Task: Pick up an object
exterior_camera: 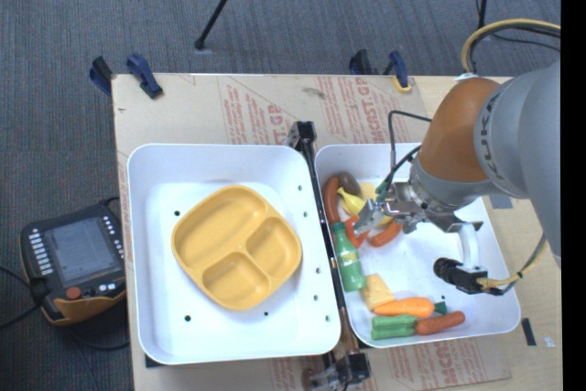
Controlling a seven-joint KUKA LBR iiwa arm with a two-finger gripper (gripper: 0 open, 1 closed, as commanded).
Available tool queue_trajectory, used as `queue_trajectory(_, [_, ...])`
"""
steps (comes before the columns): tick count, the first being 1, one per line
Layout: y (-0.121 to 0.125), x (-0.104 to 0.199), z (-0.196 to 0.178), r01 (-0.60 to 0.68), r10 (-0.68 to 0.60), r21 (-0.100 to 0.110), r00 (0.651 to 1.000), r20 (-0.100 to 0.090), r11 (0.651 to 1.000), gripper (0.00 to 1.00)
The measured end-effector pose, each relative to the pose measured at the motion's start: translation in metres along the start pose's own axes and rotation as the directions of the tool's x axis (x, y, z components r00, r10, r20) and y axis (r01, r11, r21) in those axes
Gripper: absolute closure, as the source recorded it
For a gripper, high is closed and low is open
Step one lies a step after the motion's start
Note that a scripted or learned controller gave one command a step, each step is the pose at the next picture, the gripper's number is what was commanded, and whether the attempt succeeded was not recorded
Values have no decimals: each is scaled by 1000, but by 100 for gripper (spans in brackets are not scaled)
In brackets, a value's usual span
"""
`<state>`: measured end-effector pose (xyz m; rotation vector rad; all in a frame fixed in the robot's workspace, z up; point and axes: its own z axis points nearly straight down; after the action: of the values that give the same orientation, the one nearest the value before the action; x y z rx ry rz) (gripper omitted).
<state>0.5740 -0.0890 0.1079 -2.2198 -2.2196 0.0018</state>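
Two shallow white bins [146, 197]; one yellow three-compartment plastic tray [236, 246] at nine o'clock. Metal two-finger gripper [374, 217] over piled toy food [352, 197]; grip unclear.

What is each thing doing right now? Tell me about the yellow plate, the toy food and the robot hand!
Yellow plate: lying flat in the left bin, nothing on it.
Green bottle: lying on its side in the right bin.
Carrot: lying flat near the bin's front edge.
Banana: lying next to the gripper.
Gripper: down among the toy food; grip unclear.
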Motion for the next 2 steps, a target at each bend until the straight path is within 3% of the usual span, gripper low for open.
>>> queue_trajectory(1, [10, -57, 19, 0, 0, -3, 1000, 1, 1000, 0])
queue_trajectory(2, [9, -56, 10, -1, 1, 1, 1000, -1, 1000, 100])
